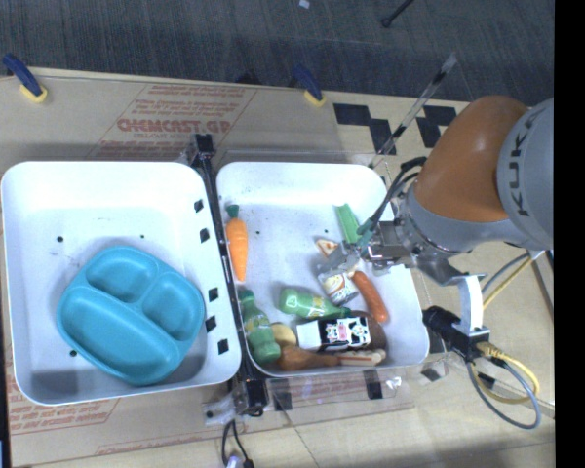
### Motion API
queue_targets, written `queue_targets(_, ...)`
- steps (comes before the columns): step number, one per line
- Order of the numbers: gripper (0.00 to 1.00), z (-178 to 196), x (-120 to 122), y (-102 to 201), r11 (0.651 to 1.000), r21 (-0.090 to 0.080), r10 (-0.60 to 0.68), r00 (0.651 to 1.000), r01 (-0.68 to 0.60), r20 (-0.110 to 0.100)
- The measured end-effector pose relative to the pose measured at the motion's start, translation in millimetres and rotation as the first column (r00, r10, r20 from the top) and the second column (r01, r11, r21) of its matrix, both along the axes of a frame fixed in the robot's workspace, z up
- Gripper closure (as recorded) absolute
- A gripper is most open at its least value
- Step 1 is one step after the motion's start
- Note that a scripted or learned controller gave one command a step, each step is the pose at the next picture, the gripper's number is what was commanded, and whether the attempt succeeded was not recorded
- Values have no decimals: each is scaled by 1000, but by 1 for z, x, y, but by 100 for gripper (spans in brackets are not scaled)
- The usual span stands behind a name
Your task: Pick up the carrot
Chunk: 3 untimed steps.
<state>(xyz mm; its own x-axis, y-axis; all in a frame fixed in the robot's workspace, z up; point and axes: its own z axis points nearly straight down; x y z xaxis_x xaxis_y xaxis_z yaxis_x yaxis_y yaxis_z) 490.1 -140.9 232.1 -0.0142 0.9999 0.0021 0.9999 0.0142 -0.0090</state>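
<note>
An orange carrot is lying against the right bin's left wall, seemingly light, rigid, best gripped mid-body; end effector state unclear

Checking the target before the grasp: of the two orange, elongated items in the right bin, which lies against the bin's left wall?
The carrot, green-tipped, lying along the left wall. The other orange piece sits near the gripper on the right.

Red printed lettering on the cardboard sheet behind the bins reads roughly "CHEMCAST GP"; a smaller line beneath it is too blurred to read. Dark letters "KU" show on the grey arm at the right edge, the rest cut off.
</note>
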Motion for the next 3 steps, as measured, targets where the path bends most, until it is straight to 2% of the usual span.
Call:
queue_targets(1, 0, -59, 69, -58, 993, -1, 121, 993, -121, 1)
queue_targets(2, 0, -115, 85, -2, 987, 2, 160, 987, -160, -1)
queue_targets(3, 0, -138, 151, 33, 945, -6, 327, 945, -327, 10)
